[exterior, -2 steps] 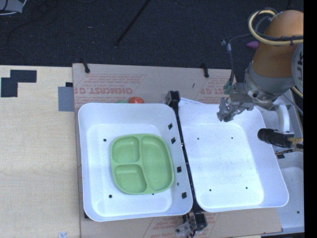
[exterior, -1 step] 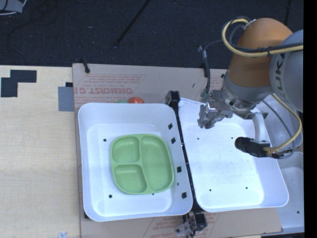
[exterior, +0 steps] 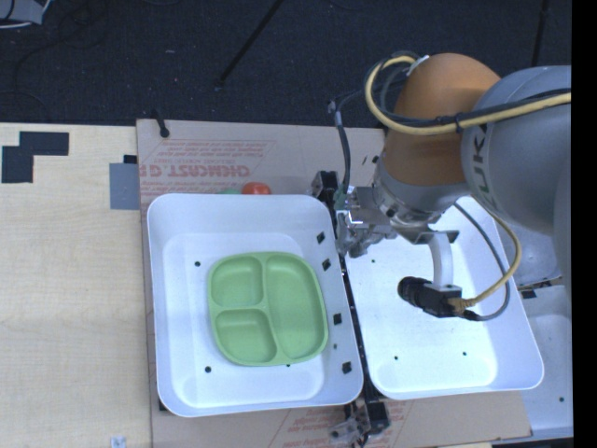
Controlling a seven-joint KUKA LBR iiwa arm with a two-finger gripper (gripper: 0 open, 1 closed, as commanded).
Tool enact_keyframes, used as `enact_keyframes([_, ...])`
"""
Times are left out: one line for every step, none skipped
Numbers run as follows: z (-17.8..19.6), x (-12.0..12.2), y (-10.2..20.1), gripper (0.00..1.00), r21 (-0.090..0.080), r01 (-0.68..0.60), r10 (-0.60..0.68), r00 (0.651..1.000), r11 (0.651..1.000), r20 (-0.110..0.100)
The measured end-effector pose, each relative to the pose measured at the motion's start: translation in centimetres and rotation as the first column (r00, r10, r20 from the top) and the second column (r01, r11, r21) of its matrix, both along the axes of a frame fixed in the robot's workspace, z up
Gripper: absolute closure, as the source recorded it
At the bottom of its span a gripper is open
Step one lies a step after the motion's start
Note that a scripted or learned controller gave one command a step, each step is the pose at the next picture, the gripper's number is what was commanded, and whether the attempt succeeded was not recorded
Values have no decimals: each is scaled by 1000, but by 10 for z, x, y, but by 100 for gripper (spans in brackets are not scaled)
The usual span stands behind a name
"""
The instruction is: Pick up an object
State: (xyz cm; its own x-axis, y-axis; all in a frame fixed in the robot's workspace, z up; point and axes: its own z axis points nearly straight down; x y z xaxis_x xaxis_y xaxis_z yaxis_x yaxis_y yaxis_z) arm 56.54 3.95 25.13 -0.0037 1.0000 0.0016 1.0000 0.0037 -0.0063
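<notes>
A light green divided plate with three compartments lies flat in the left bin. My gripper hangs over the upper left corner of the right bin, close to the divider between the two bins. It is up and to the right of the plate, apart from it. The arm's orange band and grey body hide much of the right bin's back half.
A small red object sits just behind the left bin's back rim on the cardboard. A black plug on a yellow cable hangs from the arm over the right bin's floor. Black clips line the divider.
</notes>
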Motion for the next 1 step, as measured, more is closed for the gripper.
enact_keyframes([3, -15, 53, 100, 0, -2, 2, 1000, 1000, 1])
